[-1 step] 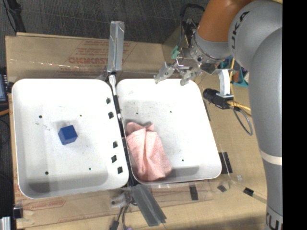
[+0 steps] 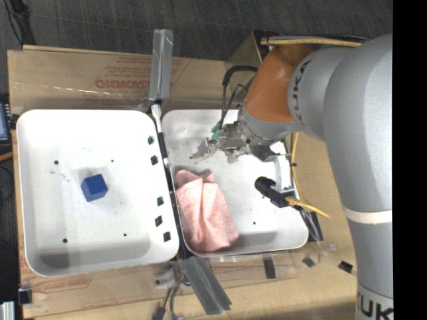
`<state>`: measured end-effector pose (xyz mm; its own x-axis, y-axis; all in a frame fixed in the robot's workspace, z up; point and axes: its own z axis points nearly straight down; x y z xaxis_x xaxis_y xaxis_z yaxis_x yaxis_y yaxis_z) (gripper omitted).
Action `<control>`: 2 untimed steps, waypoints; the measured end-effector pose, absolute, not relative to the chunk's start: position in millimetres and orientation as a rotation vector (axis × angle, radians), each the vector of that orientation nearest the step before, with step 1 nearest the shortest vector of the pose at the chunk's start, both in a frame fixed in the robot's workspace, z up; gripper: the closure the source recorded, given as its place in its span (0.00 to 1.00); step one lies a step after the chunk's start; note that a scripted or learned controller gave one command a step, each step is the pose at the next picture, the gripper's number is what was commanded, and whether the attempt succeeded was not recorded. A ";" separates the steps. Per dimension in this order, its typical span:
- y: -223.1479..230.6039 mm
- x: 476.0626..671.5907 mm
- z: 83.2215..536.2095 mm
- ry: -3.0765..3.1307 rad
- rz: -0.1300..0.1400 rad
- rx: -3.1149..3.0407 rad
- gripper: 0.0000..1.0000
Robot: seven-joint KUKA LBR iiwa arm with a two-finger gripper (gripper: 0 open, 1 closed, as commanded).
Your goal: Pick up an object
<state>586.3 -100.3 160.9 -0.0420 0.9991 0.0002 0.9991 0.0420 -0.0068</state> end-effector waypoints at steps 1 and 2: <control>-123.4 559.9 90.9 -2.274 0.004 -2.162 0.00; -97.6 565.9 90.8 -2.418 0.004 -1.999 0.00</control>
<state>565.9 -97.6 90.8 -0.1883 0.9821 0.0014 0.9821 0.1883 -0.0047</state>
